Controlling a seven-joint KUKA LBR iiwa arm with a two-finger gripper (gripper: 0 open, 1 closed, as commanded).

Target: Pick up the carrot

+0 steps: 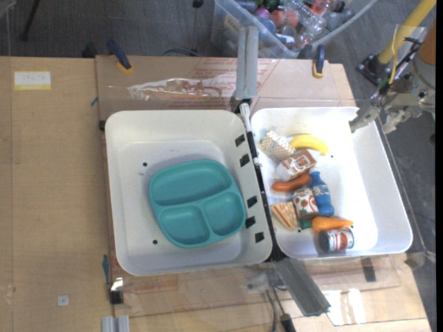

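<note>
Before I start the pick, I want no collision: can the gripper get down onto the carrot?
Probably yes. The carrot lies uncovered on top, with open bin floor to its right; the can and blue bottle crowd it.

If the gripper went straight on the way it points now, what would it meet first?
Probably the right bin: the gripper hangs at its far right rim, pointing down and left toward bare floor. The banana lies further along that line; the carrot is well off it. Depth is unclear.
</note>
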